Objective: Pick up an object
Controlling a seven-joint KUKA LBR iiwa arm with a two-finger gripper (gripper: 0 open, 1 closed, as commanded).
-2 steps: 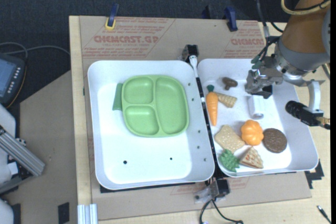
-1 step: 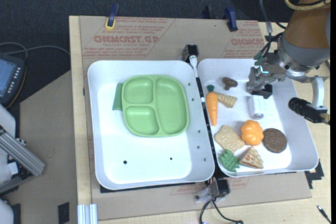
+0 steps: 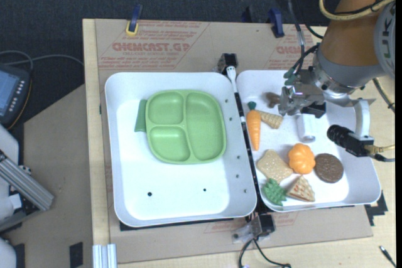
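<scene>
Gripper (image 3: 300, 111) hovers low in right bin (image 3: 364, 194), upper middle, above small brown piece (image 3: 272, 98) and cracker (image 3: 271, 120). Fingers' opening: cannot tell, nothing visibly held.

Best approach: descend straight, centre on one item, avoid carrot (image 3: 253, 128) just beside the divider wall.

Front of bin crowded: orange fruit (image 3: 301, 159), cookie (image 3: 328, 167), crackers. Left bin holds green tray (image 3: 186, 125); open room around it.

My two bins (image 3: 119, 135), counted

I count one green tray (image 3: 186, 125), one carrot (image 3: 254, 127), two crackers (image 3: 274, 166), one orange (image 3: 301, 158), one cookie (image 3: 328, 167), one sandwich wedge (image 3: 302, 189), one green sprig (image 3: 274, 191).
</scene>
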